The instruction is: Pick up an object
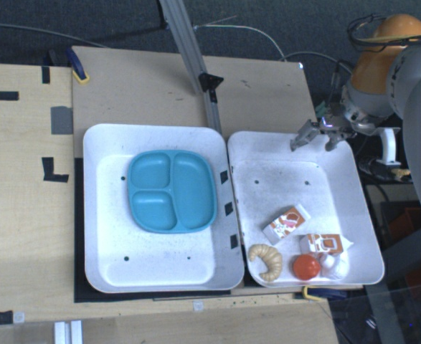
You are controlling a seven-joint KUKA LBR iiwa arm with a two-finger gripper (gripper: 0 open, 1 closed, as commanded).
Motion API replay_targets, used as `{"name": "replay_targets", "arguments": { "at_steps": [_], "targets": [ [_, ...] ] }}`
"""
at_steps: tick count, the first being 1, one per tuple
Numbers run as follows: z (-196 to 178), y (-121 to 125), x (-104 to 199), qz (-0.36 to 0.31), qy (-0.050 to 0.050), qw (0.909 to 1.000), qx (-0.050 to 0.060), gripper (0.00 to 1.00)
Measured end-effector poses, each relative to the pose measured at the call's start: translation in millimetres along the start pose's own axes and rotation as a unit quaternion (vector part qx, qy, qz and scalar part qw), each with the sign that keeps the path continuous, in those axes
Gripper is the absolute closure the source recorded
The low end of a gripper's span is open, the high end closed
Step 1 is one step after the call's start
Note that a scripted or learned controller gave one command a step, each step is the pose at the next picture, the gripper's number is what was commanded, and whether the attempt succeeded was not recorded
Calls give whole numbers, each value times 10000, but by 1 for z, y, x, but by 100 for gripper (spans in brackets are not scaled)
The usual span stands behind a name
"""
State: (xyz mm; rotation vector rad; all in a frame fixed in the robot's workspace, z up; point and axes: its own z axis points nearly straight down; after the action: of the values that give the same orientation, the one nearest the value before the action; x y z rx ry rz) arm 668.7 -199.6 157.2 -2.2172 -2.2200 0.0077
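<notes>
Camera view | left bin (95, 192) mid-frame holds blue divided plate (172, 191) | right bin (364, 213) | my claw (316, 138) at its upper right rim, fingers spread, gripping nothing | lower right corner: croissant (267, 261), snack packet (285, 223), carton (323, 244), red ball (306, 266), close together

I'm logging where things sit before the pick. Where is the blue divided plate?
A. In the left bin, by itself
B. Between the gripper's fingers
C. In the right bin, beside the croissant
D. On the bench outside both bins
A: the blue plate lies flat in the left bin, while the croissant lies in the right bin.
</notes>
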Motion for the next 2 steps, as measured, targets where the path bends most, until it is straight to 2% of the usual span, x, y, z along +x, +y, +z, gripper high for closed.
{"name": "replay_targets", "arguments": {
  "at_steps": [1, 2],
  "targets": [
    [57, -10, 5, -6, 5, 10000, 4, 0],
    [42, -8, 5, -15, -7, 10000, -27, 100]
  ]
}}
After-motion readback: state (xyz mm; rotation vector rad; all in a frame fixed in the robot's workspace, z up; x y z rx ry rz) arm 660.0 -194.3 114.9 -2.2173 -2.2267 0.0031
